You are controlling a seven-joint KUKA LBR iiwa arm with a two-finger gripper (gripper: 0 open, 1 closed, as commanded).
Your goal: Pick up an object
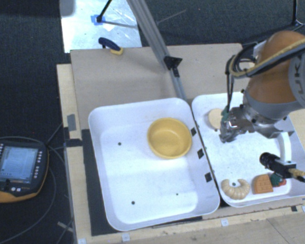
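tool (226, 132) low in right bin (251, 160), just beside pale round object (214, 118)

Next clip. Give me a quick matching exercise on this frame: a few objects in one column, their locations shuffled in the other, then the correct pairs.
Things:
1. round yellow plastic bowl
2. pale curved croissant-shaped toy
3. orange-brown square toast-like piece
4. handheld control pendant with screen

Places:
A. on the dark floor left of the bench
B. right bin, near edge, right of the curved toy
C. left bin, upper right part
D. right bin, near-left corner

Pairs: 1-C, 2-D, 3-B, 4-A
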